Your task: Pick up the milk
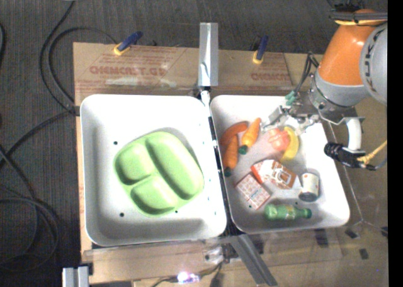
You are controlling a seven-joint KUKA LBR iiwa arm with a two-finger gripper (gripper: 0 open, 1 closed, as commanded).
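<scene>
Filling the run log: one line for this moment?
hand: above right white bin, near top | red-and-white milk carton: lying in bin, untouched | green divided tray: left bin

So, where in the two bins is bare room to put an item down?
The left bin has bare floor all around the green plate, widest along its top edge. The right bin is crowded: carrots, cartons, a can and a green bottle. Only its top-left corner looks bare.
</scene>
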